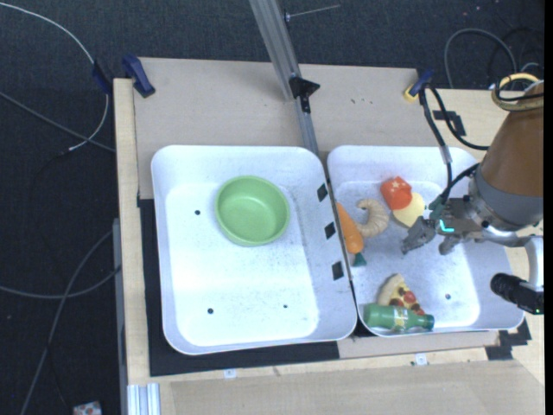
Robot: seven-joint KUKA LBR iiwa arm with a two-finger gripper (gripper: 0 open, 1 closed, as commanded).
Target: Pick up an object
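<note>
The hand (429, 239) hangs over the right bin (346, 167), toward its right side, with dark fingers (413, 240) splayed out toward the left. Nothing sits between them; they look spread apart over bare bin floor. No single item is marked out to be picked, so the nearest ones count. A yellow piece (412, 209) lies just left and far of the hand, touching a tomato (396, 191) on its far-left side. A tan curved toy (374, 217) rests left of those, near the middle of the bin. A carrot (349, 229) lies along the bin's left wall, its green tip pointing to the near side. On the near side of the hand, well apart from it, a pizza slice (398, 292) lies flat, and a green bottle (397, 318) lies on its side against the near wall.

The arm (511, 167) comes in from the right, its orange band above the grey wrist, and it leans over the bin's right rim. A black cable (439, 128) loops from the far side down to the wrist.

The left bin (181, 232) holds a green bowl (251, 210), upright, in its far half. Both bins sit on the desk (216, 102).

The arm hides the right bin's right wall, and its upper part is cut off by the frame edge. The fingertips are small and dark, so their exact gap is hard to judge.
</note>
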